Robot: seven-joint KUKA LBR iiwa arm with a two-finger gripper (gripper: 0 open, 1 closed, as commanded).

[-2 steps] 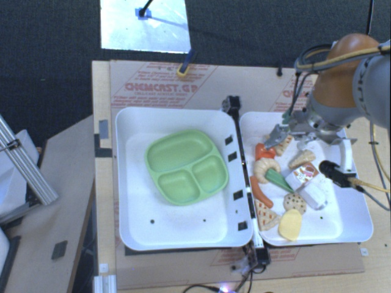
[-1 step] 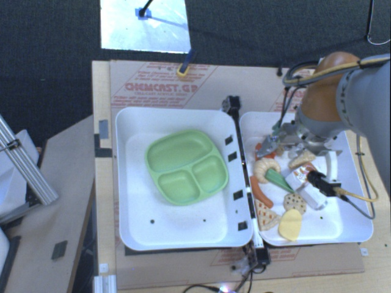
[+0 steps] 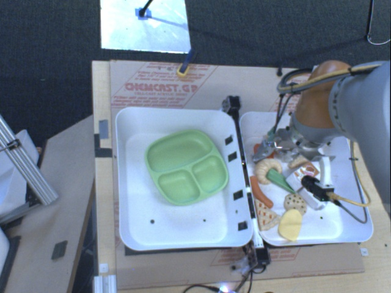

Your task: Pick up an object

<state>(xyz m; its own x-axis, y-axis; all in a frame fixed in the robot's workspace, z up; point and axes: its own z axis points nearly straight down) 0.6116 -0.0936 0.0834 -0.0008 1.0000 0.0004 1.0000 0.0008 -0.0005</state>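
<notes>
Locate gripper (image 3: 272, 146) low in the right bin (image 3: 348, 226), over its upper left part, at the end of the grey arm (image 3: 360, 96) reaching in from the right. Cannot tell whether open or closed, with the tip lost against wrist hardware and clutter.

Find the candidates for picking crowded into the right bin's left half, just below the gripper:
- pale curved pastry piece (image 3: 267, 168), closest to the gripper, apparently touching or nearly so
- green wedge (image 3: 280, 180), leaning against the pastry's lower side
- orange stick (image 3: 261, 194), lying along the bin's left wall
- waffle slice (image 3: 265, 214), below the stick
- spotted cookie (image 3: 295, 202), beside the slice
- yellow chip (image 3: 291, 224), lowest of the pile
- white and red packet (image 3: 302, 174), right of the wedge

Record in the left bin (image 3: 131, 224) a light green divided plate (image 3: 186, 166) with three compartments, flat, near centre, slightly rotated.

Note both bins side by side on printed cardboard (image 3: 160, 87).
</notes>
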